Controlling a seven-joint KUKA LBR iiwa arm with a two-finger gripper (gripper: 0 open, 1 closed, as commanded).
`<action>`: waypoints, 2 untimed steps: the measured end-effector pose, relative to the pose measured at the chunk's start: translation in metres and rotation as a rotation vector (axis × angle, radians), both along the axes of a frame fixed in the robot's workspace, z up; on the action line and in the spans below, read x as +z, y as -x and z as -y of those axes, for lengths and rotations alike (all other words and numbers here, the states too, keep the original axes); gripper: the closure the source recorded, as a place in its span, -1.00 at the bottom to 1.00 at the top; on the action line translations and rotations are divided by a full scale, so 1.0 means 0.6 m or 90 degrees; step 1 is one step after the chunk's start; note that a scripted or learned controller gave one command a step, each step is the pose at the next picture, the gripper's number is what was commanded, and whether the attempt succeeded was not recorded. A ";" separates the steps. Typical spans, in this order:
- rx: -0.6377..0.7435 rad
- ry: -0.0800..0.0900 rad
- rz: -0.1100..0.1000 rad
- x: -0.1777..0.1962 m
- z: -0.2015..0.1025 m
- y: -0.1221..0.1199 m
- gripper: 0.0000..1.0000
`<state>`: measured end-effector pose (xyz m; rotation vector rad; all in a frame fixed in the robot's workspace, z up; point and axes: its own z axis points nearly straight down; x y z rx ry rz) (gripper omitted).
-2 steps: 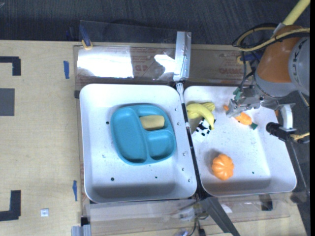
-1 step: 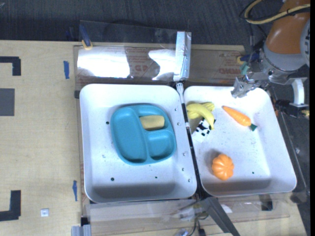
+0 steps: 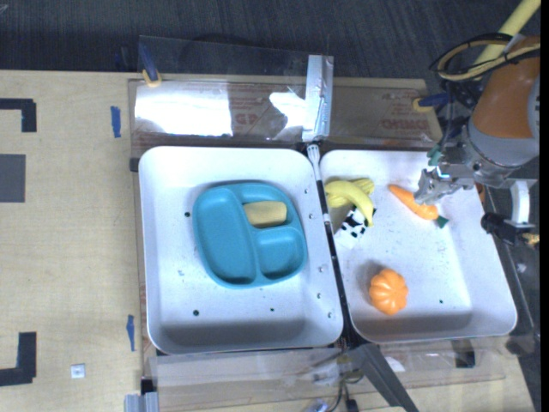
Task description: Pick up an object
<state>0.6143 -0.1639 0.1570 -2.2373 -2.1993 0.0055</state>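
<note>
Carrot (image 3: pixel 412 202) lies in the right bin (image 3: pixel 480 307), toward its far right corner, orange body slanting down to a green tip. The pincer (image 3: pixel 433 185) sits right over the carrot's lower end, close enough that we judge this the target; whether it stands wide or narrow we cannot tell, metal parts blur together there. Risks as we read them: the carrot is slim, tapered and slanted, so a close off its midline could squirt it sideways or roll it toward the bin wall just beside it. Contact near the tip rather than the thick middle would likely give a weak hold that tips out on lift. Yellow banana (image 3: pixel 350 196) with a black-and-white checkered piece (image 3: pixel 355 221) lies near, to the left, apart from the carrot; small orange pumpkin (image 3: pixel 389 291) well apart, nearer us. Left bin (image 3: pixel 163 256) carries a blue divided plate (image 3: pixel 225 251) with a tan block (image 3: pixel 266 214) in it, out of harm's way.
</note>
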 end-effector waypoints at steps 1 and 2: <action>0.001 0.000 0.003 0.004 -0.001 -0.002 -1.00; 0.009 0.002 0.007 -0.116 0.041 -0.044 -1.00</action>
